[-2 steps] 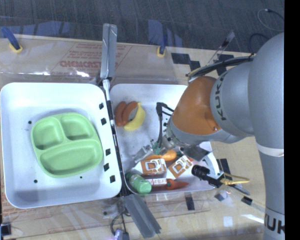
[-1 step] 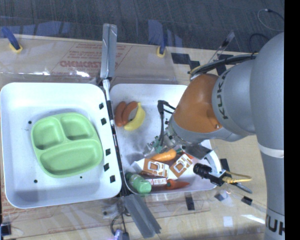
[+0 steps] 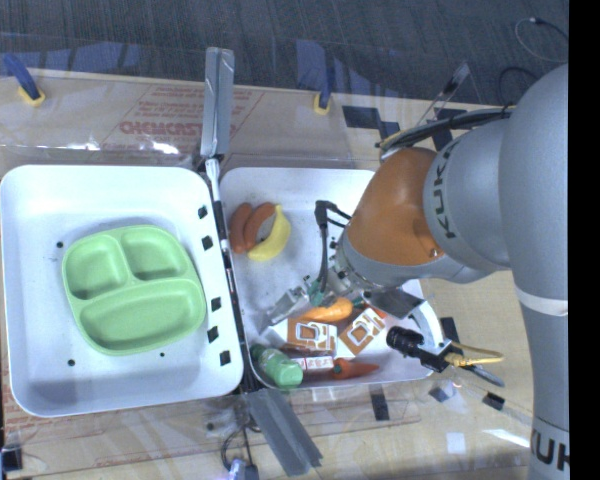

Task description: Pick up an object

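Risking a missed or double grab, gripper (image 3: 315, 293) (finger state impossible to tell) low over crowded clutter, toy carrot (image 3: 328, 312) at five o'clock touching printed blocks (image 3: 337, 334).

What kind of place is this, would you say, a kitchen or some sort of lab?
Most likely a robotics lab bench, not a kitchen. A grey and orange arm reaches over two white bins fixed side by side, the food looks like toys, such as the banana, and taped plastic sheeting covers the bench.
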Action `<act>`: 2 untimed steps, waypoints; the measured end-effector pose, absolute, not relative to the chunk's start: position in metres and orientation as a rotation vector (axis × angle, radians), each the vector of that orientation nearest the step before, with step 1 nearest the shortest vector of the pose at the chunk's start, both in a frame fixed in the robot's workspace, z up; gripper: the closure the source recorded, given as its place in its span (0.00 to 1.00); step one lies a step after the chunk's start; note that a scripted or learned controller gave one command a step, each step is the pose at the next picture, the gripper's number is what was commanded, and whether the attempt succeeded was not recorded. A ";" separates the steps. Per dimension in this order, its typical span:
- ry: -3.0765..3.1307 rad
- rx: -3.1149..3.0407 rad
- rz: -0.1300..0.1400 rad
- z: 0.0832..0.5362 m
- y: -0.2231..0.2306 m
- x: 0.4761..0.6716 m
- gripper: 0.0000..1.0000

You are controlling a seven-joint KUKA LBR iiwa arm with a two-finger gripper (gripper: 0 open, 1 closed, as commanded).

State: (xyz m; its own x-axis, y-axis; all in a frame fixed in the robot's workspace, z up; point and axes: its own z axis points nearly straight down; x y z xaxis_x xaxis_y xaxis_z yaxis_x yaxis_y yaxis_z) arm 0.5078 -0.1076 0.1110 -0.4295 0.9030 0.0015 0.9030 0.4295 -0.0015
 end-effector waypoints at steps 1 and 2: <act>-2.872 -1.276 -0.002 0.092 -0.119 0.489 0.00; -2.875 -1.270 -0.002 0.102 -0.119 0.490 1.00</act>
